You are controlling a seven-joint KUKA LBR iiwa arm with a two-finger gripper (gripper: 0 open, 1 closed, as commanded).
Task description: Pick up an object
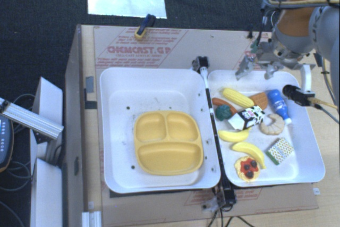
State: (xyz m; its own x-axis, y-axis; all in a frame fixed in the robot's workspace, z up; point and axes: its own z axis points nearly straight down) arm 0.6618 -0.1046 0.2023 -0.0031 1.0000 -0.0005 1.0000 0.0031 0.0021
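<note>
Your gripper (pixel 256 67) hangs above the far rim of the right bin (pixel 313 167), its two fingers (pixel 244 68) spread apart with nothing between them.

The things you could pick all lie in that right bin. Nearest the fingers is a yellow corn cob (pixel 237 97) lying at a slant, with a brown wedge-shaped piece (pixel 260 99) just beside it. Left of these you have an orange carrot with a green top (pixel 222 108), close to the divider between the bins. A blue bottle with a white cap (pixel 278 104) lies tilted toward the right wall. In the middle sits a small black-and-white carton (pixel 246 117), touching a pale ring-shaped pastry (pixel 273 125). Below it two yellow bananas (pixel 240 142) lie one after the other, then a round pizza piece with red spots (pixel 247 167) near the front rim, and a small green-and-white box (pixel 280 150) to the right; its print is too small to read.

The left bin (pixel 119 98) holds a yellow three-compartment tray (pixel 168 142).

On the brown board covering the desk (pixel 154 42) you can read red lettering, "CHEMCAST GP".
</note>
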